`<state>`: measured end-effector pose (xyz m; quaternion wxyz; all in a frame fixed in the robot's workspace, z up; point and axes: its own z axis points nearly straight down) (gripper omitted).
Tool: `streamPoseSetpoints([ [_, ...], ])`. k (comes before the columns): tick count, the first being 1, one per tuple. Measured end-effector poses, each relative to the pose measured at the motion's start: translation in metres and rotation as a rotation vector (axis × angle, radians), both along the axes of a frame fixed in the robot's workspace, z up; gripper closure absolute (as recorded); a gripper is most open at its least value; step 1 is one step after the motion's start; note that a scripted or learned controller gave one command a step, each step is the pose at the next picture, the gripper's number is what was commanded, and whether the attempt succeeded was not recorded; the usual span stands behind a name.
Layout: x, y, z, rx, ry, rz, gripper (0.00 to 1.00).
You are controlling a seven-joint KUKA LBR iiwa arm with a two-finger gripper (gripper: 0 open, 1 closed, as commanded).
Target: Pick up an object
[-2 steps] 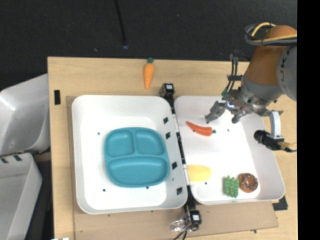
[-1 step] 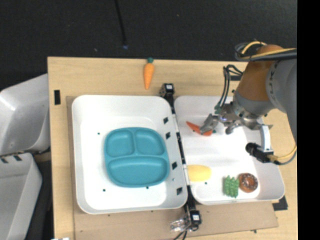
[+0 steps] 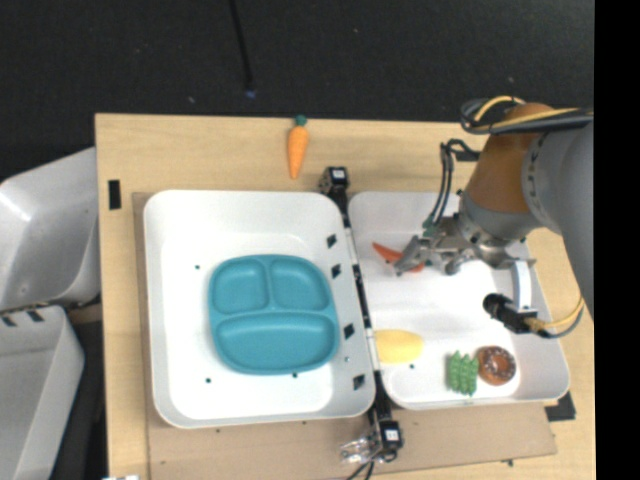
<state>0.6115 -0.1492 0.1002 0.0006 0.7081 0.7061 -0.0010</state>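
No brand, label or legible writing appears on any item.

The bench (image 3: pixel 120 158) carries two shallow white bins side by side. The left bin (image 3: pixel 170 368) holds a teal divided plate (image 3: pixel 272 313) with three compartments, lying flat near the bin's centre. The right bin (image 3: pixel 450 318) holds four small items:
- A red-orange item (image 3: pixel 388 252), narrow and elongated, lies near the bin's upper-left area, just beside the gripper tip. Its exact form is too small to identify.
- A pale yellow item (image 3: pixel 399 345), rounded and oblong, lies against the bin's left wall toward the near edge.
- A green item (image 3: pixel 461 372), knobbly in texture, lies near the bin's near edge.
- A brown ring-shaped item (image 3: pixel 495 364), resembling a doughnut, lies just beside the green item, toward the near right corner.

A toy carrot (image 3: pixel 297 148), orange with a green top, lies on the bare bench outside both bins, near the far edge.

The arm (image 3: pixel 520 173) enters from the right and is bent down over the upper part of the right bin. The gripper (image 3: pixel 412 260) points toward the bin's left wall, low over the floor, at the red-orange item. Whether the fingers are apart or together cannot be determined, nor whether they contact the item.
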Motion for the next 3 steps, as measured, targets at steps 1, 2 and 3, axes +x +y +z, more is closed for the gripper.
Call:
streamPoseSetpoints([
  [1,0.001,-0.001,0.012,0.0,-0.004,-0.003,1.0],
  [2,-0.006,0.001,0.072,0.001,-0.007,-0.003,1.0],
  [3,-0.004,0.0,0.12,0.001,-0.007,0.004,1.0],
])
